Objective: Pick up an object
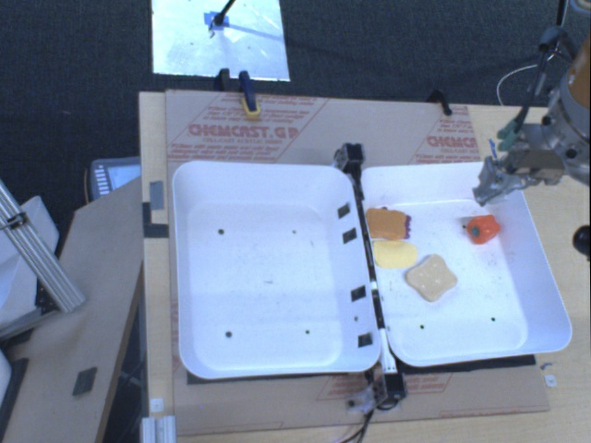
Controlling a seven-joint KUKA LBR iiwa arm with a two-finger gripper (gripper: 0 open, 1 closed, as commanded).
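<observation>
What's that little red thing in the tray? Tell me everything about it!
The little red thing is small, roundish and orange-red, with a grey-green bit at its left end, maybe a stem. It looks like a plastic toy vegetable. It lies in the right bin, near the back, apart from the other pieces. The tool hangs just above it, not holding it.

wooden counter (111, 247) carries a cardboard sheet (305, 123) with red print; two shallow white bins side by side on it, left bin (268, 266) and right bin (517, 326), edges touching.
</observation>
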